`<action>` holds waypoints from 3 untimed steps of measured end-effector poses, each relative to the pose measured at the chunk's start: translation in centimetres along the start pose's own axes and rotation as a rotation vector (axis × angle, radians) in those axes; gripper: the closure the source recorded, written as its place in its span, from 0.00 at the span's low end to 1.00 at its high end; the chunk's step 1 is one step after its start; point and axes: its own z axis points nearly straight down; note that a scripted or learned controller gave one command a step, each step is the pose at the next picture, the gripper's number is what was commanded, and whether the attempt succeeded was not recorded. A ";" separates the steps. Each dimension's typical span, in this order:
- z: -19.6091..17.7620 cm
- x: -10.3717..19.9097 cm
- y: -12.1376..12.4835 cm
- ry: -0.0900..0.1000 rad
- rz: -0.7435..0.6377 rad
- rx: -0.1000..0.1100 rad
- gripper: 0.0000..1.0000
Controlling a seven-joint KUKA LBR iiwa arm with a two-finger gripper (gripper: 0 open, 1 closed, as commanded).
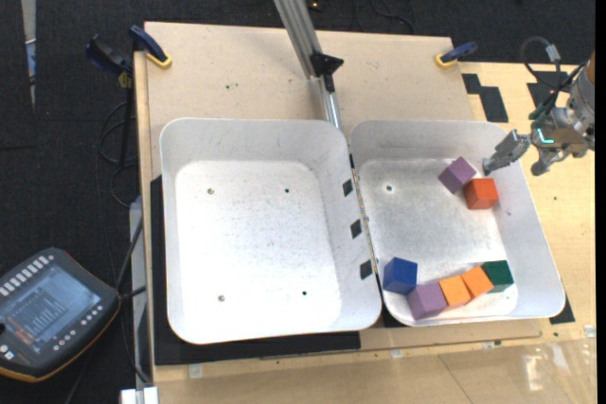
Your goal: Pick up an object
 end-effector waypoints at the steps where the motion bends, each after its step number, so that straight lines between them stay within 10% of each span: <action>1: -0.2 0.0 0.1 -0.002 -0.002 -0.004 0.00; 3: 11.4 0.7 -0.7 0.000 0.002 0.002 0.00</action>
